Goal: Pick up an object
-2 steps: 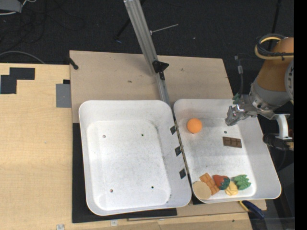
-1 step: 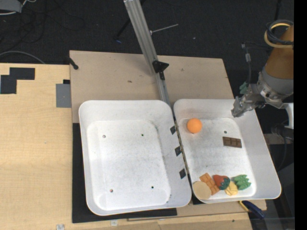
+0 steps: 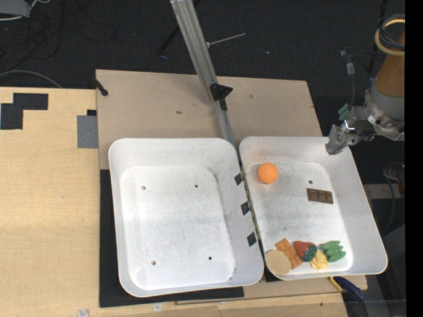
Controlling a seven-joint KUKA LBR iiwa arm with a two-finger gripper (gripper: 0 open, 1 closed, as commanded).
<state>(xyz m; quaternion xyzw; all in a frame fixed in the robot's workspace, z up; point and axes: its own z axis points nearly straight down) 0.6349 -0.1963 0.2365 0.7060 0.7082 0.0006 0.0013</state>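
Observation:
An orange ball [image 3: 268, 174] lies in the right bin [image 3: 360, 197] near its far left. A small brown rectangular block [image 3: 320, 195] rests mid-bin to the right of the ball. At the bin's near edge sits a cluster: a tan disc [image 3: 278, 263], an orange piece [image 3: 287, 250], a red piece [image 3: 304, 249], a yellow piece [image 3: 319, 261] and a green piece [image 3: 332, 250]. My gripper [image 3: 337, 140] hangs over the bin's far right corner, well away from every object, with nothing seen between its fingers.
The left bin [image 3: 175, 216] lies beside the right one, joined by black clips [image 3: 245, 207]. A slanted aluminium rail [image 3: 201, 61] rises behind the bins. A wooden table top [image 3: 46, 197] stretches to the left.

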